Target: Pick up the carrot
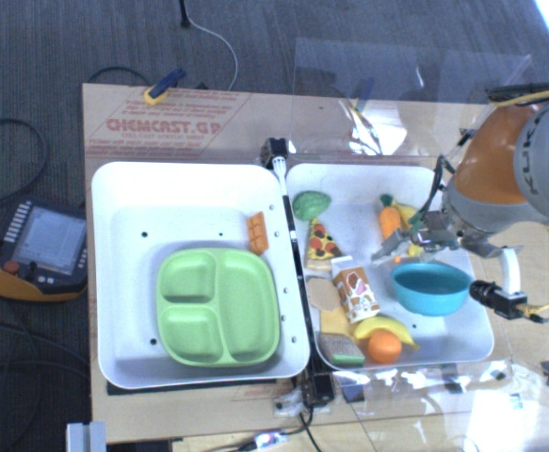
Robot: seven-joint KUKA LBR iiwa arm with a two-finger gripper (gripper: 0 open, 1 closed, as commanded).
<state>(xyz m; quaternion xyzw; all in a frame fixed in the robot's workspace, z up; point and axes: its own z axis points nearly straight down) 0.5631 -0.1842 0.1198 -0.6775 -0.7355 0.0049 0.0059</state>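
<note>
**Tool low beside the carrot**

Reaching in from the right, the grey arm [509, 172] with its orange band hangs over the right bin [476, 342], and its tool [396, 243] sits low, just under the carrot [390, 221]. Whether the tool is clenched or released I cannot tell from here; nothing is visibly caught in it. The carrot lies on the bin floor near the back, green top pointing away, a yellow piece just beside it. Right below the tool is a blue bowl [430, 288]. Further left lie a pizza slice [322, 244], a green leafy thing [312, 203] and a small carton [355, 293]; a banana [383, 327] and an orange [384, 347] rest at the front. In the left bin [114, 252] a green divided plate [219, 307] lies flat, with a small orange block [257, 233] against the right wall.
</note>
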